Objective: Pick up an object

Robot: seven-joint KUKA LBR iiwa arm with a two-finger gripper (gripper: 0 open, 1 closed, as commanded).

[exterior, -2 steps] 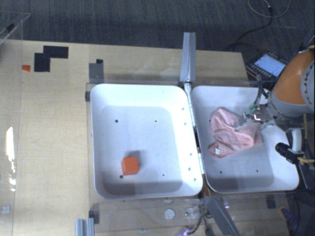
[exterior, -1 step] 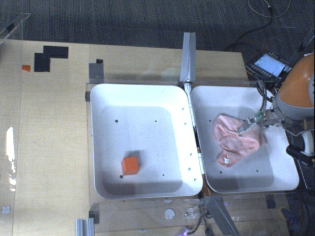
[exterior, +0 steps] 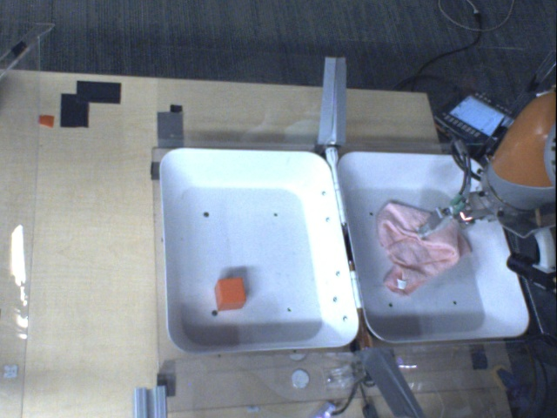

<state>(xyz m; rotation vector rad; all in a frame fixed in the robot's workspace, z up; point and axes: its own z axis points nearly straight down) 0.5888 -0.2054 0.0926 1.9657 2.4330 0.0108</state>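
Two bins on the table: the gripper [exterior: 442,222] reaches low onto the pink cloth [exterior: 416,244] in the right bin [exterior: 509,316], apparently to grasp it, though whether it grips I cannot tell.

No text, label, brand or number can be read anywhere here. The small lit screen [exterior: 476,114] beyond the right bin glows pale blue, but whatever it displays is too small and blurred to make out. A tiny white tag [exterior: 401,282] shows on the pink cloth [exterior: 418,244]; any print on it is illegible. The black marks [exterior: 85,100] and the small orange square [exterior: 46,121] on the bench [exterior: 87,251] are plain shapes, carrying no letters.
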